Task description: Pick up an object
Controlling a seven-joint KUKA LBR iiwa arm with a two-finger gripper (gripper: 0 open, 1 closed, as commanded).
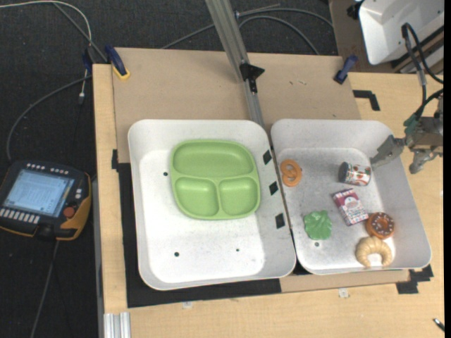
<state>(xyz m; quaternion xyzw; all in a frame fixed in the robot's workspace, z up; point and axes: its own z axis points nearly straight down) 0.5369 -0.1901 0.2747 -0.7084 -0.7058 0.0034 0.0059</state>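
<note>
Looks like a robotics lab from my end, not a home or kitchen. Desk (pixel 317 76) is a plain board with blue clamps (pixel 117 62) at the back corners and black tape marks along the edges. Two white bins (pixel 211 277) sit side by side on it, one with a green divided plate (pixel 214 178), the other with toy food like a plastic croissant (pixel 374 250) and donut (pixel 380 224). Teach pendant (pixel 44 199) with a lit screen sits on the dark carpet at left, loose cables (pixel 49 20) trail across the floor. Aluminium camera mast (pixel 227 27) rises from the back of the desk.
</note>
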